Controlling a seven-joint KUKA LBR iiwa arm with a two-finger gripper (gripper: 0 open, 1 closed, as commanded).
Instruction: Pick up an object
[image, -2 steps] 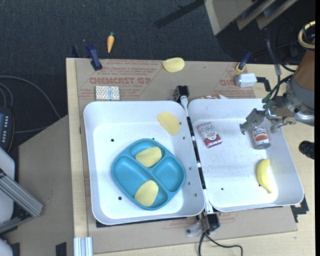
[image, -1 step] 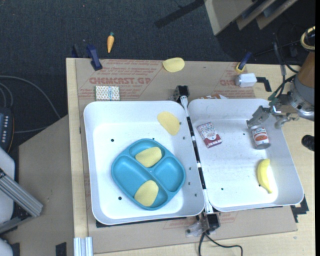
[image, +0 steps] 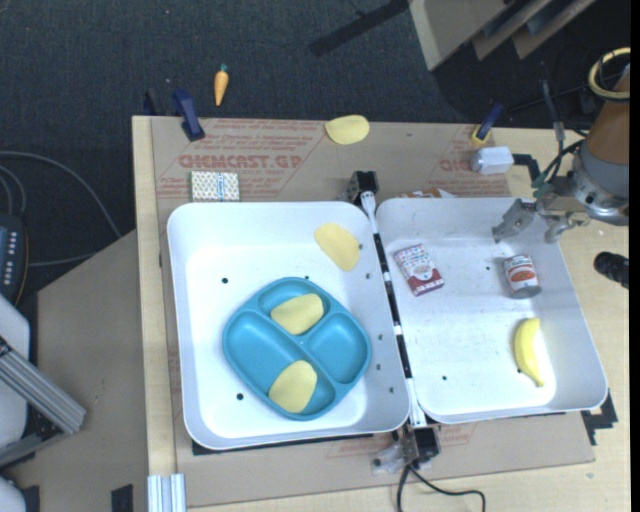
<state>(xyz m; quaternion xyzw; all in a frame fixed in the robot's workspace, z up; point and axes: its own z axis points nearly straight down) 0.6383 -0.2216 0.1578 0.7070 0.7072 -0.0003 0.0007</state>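
1. Yellow is the nearest colour in the right-hand shallow white plastic bin (image: 470, 395): a small yellow plastic banana (image: 529, 351) lies near that bin's front right corner, its long axis running roughly front to back.
2. In the left white bin (image: 190, 300) sits a blue plastic plate with three compartments (image: 296, 346). One pale yellow oval piece (image: 293, 387) lies in its front compartment and another (image: 297, 313) in its rear one.
3. Farther back in the right bin stands a small can with a red label (image: 519, 275), and to its left lies a flat red-and-white packet (image: 419, 270).
4. A third pale yellow oval piece (image: 338, 246) lies loose at the back right of the left bin.
5. The pincer (image: 530, 220) hangs over the back right part of the right bin. Its two grey fingers stand spread apart with nothing between them.
6. The can is the likeliest target. It lies just in front of the pincer, nearly under it, so a short move toward the camera and down should reach it. The banana lies farther forward along the same line.
7. On the wooden counter (image: 260, 150) behind the bins rests one more yellow oval piece (image: 347, 129).
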